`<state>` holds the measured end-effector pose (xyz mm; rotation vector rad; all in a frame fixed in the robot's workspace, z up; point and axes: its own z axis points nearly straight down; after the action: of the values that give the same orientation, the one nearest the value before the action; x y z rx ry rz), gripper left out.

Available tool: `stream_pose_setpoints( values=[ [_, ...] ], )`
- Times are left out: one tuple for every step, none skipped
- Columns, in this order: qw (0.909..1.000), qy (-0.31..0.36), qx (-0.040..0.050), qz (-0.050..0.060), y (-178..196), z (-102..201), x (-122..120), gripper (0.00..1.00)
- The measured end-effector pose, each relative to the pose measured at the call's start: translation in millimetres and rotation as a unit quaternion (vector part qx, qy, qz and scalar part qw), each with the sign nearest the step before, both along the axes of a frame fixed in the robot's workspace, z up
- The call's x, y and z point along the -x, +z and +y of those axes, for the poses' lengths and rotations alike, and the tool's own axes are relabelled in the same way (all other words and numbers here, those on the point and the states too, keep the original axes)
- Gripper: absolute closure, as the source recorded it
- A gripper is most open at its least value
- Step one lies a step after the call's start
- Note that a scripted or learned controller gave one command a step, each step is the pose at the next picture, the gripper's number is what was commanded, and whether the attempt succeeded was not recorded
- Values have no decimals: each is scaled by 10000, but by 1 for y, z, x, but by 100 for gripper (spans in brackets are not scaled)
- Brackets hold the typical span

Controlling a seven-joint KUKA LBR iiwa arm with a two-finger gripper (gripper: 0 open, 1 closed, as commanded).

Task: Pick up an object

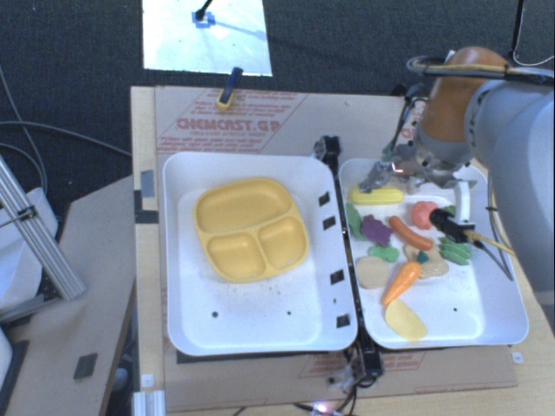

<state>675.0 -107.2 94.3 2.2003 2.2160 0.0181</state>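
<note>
My gripper [378, 178] hangs low over the far left part of the right bin [499, 319], just above a yellow corn cob [375, 196]. I cannot make out anything held in it. Below the corn lie purple grapes [375, 229], a green pod [354, 219], an orange-red sausage [409, 232] and a pink piece [423, 212]. Nearer the front are a carrot [401, 282], a tan disc [373, 272], a beige piece [431, 269], a green leafy piece [454, 250] and a yellow lemon slice [405, 320].
The left bin [186, 319] holds a yellow divided plate [251, 228]. A black hinge strip [340, 250] runs between the bins. The grey arm [512, 120] reaches in over the right bin's far right corner. A metal frame [35, 232] stands at the left.
</note>
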Motion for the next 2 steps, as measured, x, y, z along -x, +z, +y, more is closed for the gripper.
stream_pose_setpoints(
  values=[
    [9999, -39, -26, 111, -9, -8, 73, 0],
    [10000, -27, -22, 66, 3, -8, 69, 100]
  ],
)
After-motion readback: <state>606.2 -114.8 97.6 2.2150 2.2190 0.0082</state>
